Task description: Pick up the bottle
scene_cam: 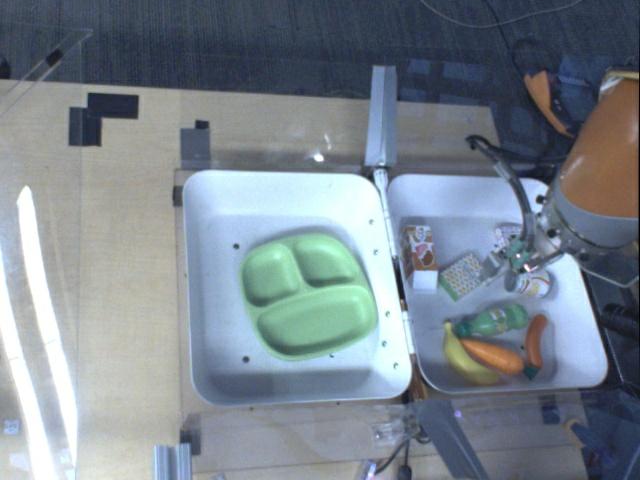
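Note:
The bottle (pixel 497 320) is green and lies on its side in the right bin (pixel 590 373), towards the front. It rests against a banana (pixel 462 356) and a carrot (pixel 493 355). My gripper (pixel 514 265) hangs over the middle of that bin, just behind the bottle and apart from it. It is next to a green patterned packet (pixel 462 275) and a small white round item (pixel 537 287). The orange band and grey wrist (pixel 600 183) come in from the right.
The left bin (pixel 200 268) holds a green divided plate (pixel 308 294). Also in the right bin are a brown and red carton (pixel 419 246), a white cube (pixel 425 280), a white and red packet (pixel 505 236) and a red sausage-like piece (pixel 537 337).

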`<action>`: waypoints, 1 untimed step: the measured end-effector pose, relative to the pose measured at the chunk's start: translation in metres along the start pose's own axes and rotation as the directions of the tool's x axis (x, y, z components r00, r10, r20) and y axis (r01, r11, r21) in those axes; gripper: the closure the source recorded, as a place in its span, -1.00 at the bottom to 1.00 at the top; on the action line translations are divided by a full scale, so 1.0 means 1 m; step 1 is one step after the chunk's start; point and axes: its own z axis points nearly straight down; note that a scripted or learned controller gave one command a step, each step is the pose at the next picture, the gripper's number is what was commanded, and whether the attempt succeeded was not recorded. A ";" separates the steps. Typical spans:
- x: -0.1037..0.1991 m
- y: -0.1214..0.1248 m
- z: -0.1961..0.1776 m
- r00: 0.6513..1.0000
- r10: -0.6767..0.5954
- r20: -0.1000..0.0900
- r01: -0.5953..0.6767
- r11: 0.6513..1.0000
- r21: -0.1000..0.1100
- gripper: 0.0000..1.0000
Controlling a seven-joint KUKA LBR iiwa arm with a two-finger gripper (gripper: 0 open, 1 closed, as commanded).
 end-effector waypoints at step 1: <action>0.000 0.000 0.000 1.000 -0.001 0.000 0.001 1.000 0.000 -1.00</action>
